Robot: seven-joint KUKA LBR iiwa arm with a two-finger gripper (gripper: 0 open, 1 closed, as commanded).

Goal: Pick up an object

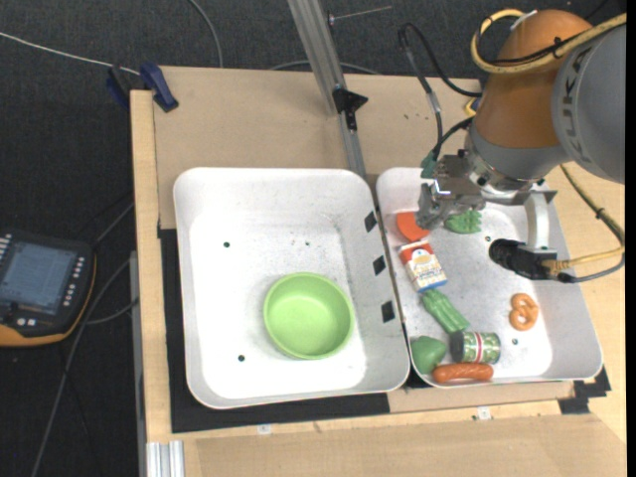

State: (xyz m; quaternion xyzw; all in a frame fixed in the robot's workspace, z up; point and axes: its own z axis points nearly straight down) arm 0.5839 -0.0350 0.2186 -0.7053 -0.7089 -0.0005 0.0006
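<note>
Objects for picking lie in the right-hand shallow white bin [581,341] on the worktop [258,107]: an orange disc-shaped piece [408,226], a small red-and-white carton [424,265], a green knobbly vegetable toy [444,311], a small can [478,347], a red sausage-shaped toy [462,372] and an orange pretzel [523,311]. The end effector [438,205] hangs low over the far end of that bin, just beside the disc; I cannot tell how it is set. A light green round bowl [308,314] sits in the left white bin [204,207].
</note>
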